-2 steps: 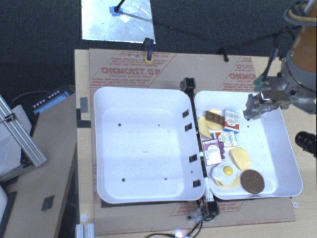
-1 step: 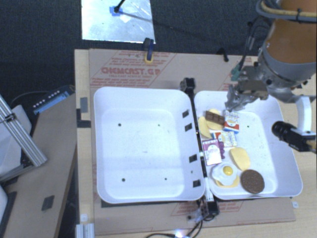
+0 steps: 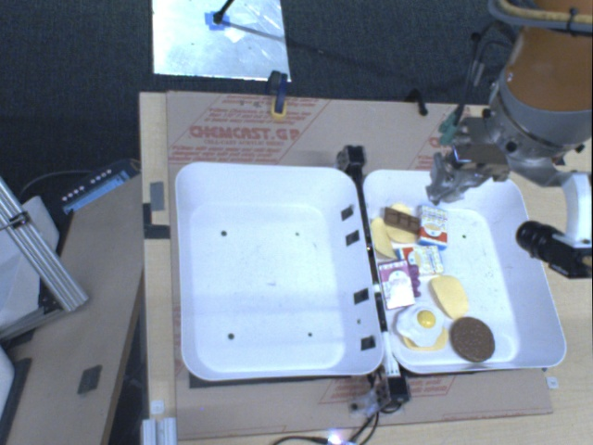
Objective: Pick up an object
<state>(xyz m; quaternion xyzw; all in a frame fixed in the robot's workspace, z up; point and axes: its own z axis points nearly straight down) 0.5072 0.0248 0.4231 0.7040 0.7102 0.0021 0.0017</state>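
The arm is cut off by the top and right edges, so just its orange band and grey wrist show, and the gripper is too blurred to make out its fingers. The print on the small packets in the right bin is too small to read. A yellow slice lies partly hidden under the brown bar.
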